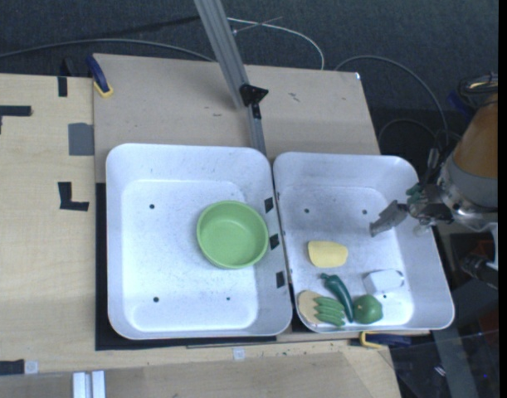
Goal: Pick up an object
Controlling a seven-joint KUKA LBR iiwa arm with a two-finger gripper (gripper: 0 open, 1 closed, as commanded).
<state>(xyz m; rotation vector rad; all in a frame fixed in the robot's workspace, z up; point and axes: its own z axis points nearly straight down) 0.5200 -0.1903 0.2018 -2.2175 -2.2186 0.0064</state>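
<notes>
Objects for you to pick from lie in the right bin (419, 247), gathered toward its near side. You see a pale yellow, rounded lump (328, 254) near the bin's middle, soft-edged and flat on the floor. Just near of it lies a dark green, slim, curved piece (339, 293), and touching its near-left end is a light green ribbed item (325, 309) resting on a tan, rounded thing (307, 305) at the bin's near-left corner. A bright green ball-like piece (368, 309) sits just right of the dark green one. A white, blocky object (384, 281) lies beside it, hard to make out against the white floor.

In the left bin (129, 222) you have a light green bowl (231, 234), upright, right of centre.

Your tool (389, 219) hangs over the right bin's right part, far of the objects and apart from them all. Its grey tip points left and down; nothing sits in it, and you cannot tell how wide it stands. The arm (477, 160) reaches in from the right over the table (178, 98).
</notes>
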